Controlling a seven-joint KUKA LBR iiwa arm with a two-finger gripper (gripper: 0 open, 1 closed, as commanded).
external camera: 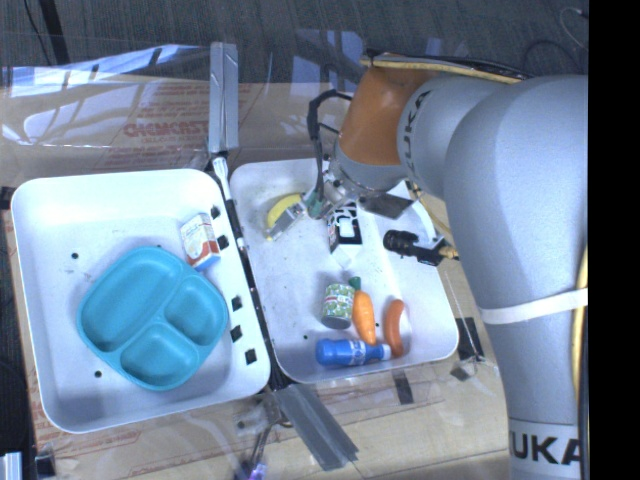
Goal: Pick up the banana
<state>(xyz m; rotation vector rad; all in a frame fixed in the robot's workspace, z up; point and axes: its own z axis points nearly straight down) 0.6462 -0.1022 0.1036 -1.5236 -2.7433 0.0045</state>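
The yellow banana (281, 209) lies at the back of the right bin (432, 340), close to the divider between the bins. My gripper (303, 211) reaches down from under the orange wrist band and sits right at the banana's right end, touching or partly covering it. The banana still rests on the bin floor.
Near the front of the right bin lie a green can (339, 303), a carrot (363, 312), a red sausage (395, 326) and a blue bottle (351, 352). The left bin (60, 208) holds a blue divided plate (150, 316) and a small red-labelled container (200, 239).
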